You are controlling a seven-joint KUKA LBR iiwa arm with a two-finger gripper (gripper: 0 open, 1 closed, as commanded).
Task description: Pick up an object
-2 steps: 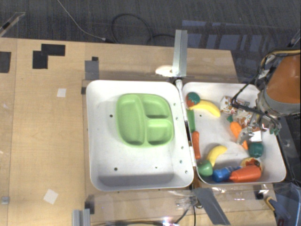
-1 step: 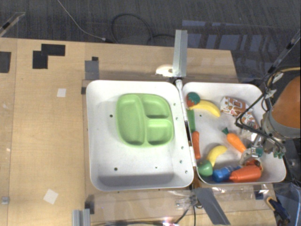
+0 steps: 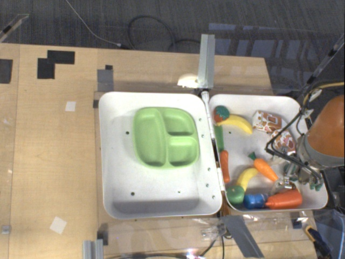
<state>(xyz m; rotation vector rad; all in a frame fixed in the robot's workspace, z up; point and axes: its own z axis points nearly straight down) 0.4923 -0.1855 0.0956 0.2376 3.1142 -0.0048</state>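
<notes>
The right bin [image 3: 245, 102] holds several toy foods. A yellow banana [image 3: 237, 123] and a red and green fruit [image 3: 221, 113] lie at its back left, near a printed snack packet [image 3: 268, 122]. An orange carrot [image 3: 264, 169] lies mid-bin. Along the front sit a green ball [image 3: 234, 193], a blue piece [image 3: 254, 200] and a red-orange piece [image 3: 283, 199]. My gripper [image 3: 289, 181] hangs low at the bin's front right, just above the red-orange piece and right of the carrot. Nothing shows held in it.
The left bin [image 3: 116, 161] carries a green divided plate [image 3: 164, 136]. A second yellow piece [image 3: 247, 177] and a long orange piece [image 3: 225, 165] lie near the wall between the bins. Black cables [image 3: 280, 136] trail from the arm over the right bin's back right, where a second packet [image 3: 286, 142] lies.
</notes>
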